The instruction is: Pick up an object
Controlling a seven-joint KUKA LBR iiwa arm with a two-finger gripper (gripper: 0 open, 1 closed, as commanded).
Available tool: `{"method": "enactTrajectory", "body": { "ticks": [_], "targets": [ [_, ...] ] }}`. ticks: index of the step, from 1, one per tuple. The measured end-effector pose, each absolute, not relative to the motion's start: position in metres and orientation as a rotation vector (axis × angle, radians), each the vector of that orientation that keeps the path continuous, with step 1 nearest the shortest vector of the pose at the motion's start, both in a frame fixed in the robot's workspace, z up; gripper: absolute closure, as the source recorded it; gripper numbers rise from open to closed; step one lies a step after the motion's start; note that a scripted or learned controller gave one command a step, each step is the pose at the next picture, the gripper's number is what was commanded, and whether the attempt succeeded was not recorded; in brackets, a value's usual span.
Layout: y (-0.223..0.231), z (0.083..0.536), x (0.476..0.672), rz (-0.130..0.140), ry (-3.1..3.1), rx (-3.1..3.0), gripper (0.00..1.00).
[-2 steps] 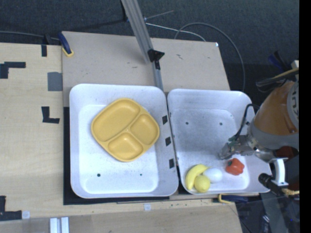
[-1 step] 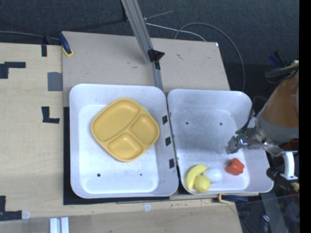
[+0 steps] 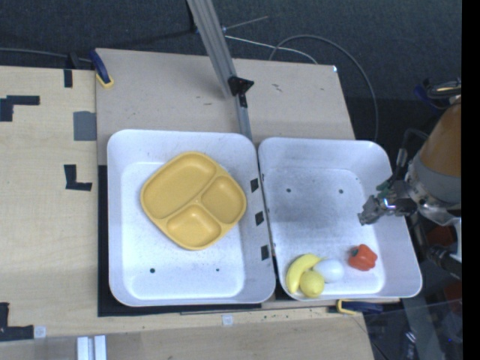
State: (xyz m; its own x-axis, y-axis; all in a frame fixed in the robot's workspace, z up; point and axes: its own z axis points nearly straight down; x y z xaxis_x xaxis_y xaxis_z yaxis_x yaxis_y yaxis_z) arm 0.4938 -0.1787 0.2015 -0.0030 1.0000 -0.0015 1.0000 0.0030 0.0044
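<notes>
Objects for the pick lie clustered in the near corner of the right-hand shallow white bin (image 3: pixel 322 156): a small red pepper-shaped toy with a dark stem (image 3: pixel 363 257), a white egg-shaped piece (image 3: pixel 330 269), a curved yellow banana-shaped toy (image 3: pixel 299 269) and a round yellow lemon-like piece (image 3: pixel 313 283). The banana toy curls along the bin's front left corner, the lemon-like piece sits just in front of it and touches it, and the white egg rests against both. The red pepper toy lies a little apart to the right of the egg, near the bin's right wall.

The grey arm with its orange band (image 3: pixel 442 152) comes in from the right edge of the view, and its two-finger gripper (image 3: pixel 369 213) hangs over the right side of the same bin, above and slightly behind the red pepper toy. Nothing shows between its tips, and the picture is too coarse to tell whether they stand apart or together.

The left-hand shallow white bin (image 3: pixel 124 223) carries a yellow plastic plate divided into three compartments (image 3: pixel 193 199), turned at an angle and lying toward the back of that bin. Both bins rest side by side on a pale wooden bench (image 3: pixel 45 223), and a slim grey metal post (image 3: pixel 214 40) slants up from behind the seam between them.
</notes>
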Motion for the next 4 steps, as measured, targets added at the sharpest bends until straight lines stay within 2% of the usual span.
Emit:
{"method": "enactTrajectory", "body": {
  "ticks": [1, 2, 4],
  "targets": [
    [-0.178, 0.218, 0.494, 0.001, 2.223, 2.219, 1.00],
    [-0.122, 0.213, 0.504, 0.001, 2.230, 2.215, 1.00],
    [-0.008, 0.209, 0.502, 0.000, 2.234, 2.215, 1.00]
  ]
}}
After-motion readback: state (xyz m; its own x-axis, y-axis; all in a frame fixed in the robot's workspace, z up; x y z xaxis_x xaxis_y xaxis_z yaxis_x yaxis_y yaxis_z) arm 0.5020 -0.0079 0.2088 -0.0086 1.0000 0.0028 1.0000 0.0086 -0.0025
